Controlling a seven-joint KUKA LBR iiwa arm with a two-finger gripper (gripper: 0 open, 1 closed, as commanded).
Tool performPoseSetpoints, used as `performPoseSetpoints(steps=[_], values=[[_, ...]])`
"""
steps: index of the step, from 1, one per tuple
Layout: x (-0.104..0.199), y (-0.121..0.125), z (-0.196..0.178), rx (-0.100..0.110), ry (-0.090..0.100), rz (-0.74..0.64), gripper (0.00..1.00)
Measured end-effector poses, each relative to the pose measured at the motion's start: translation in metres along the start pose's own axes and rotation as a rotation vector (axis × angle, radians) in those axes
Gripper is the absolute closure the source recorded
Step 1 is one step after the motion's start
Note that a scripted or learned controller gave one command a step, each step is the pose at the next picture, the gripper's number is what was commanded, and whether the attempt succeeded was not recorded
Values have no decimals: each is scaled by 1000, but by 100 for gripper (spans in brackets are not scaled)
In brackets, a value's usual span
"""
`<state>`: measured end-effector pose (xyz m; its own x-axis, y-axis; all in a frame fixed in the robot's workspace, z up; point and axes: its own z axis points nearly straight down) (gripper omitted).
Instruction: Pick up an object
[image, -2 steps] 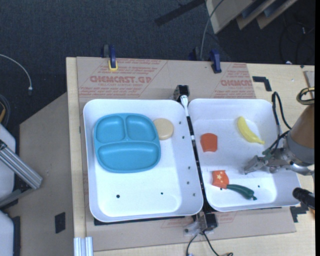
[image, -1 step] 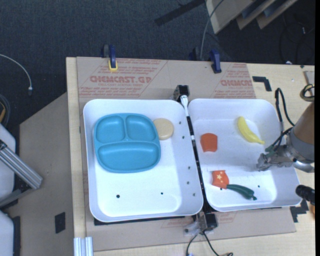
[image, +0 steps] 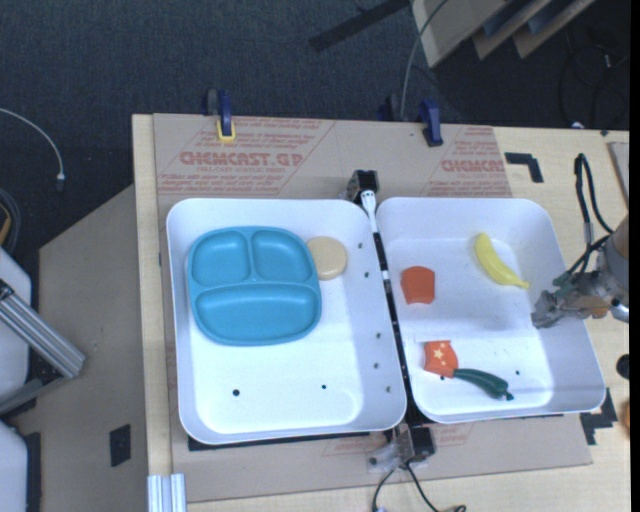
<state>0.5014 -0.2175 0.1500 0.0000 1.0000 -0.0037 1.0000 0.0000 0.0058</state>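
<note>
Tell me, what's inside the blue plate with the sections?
Nothing shows inside the blue plate; its three sections look bare. A tan round thing sits beside it, touching its rim. Whatever lies under the plate is covered.

Dark blue carpet floor (image: 100, 60) surrounds a brown board-topped bench (image: 300, 150).

Two shallow white bins, left (image: 275, 400) and right (image: 520, 225), of smooth, glossy moulded plastic. Bench board (image: 300, 150) beneath, matt tan paper-faced sheet with red print. Blue three-compartment tray (image: 255, 287), smooth plastic with a soft sheen. Round cream disc (image: 328, 257), matt. Yellow banana-shaped piece (image: 496, 262), smooth and plastic-looking. Orange block (image: 419, 285), matt. Dark green curved piece (image: 483, 381), slightly glossy. Floor around the bench (image: 100, 60), dark, rough carpet-like cloth.
</note>
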Motion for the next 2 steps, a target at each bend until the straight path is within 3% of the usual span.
performPoseSetpoints(steps=[1, 2], values=[[-4, 3, -43, 0, 0, -1, 100], [-5, 4, -51, 3, 2, -1, 100]])
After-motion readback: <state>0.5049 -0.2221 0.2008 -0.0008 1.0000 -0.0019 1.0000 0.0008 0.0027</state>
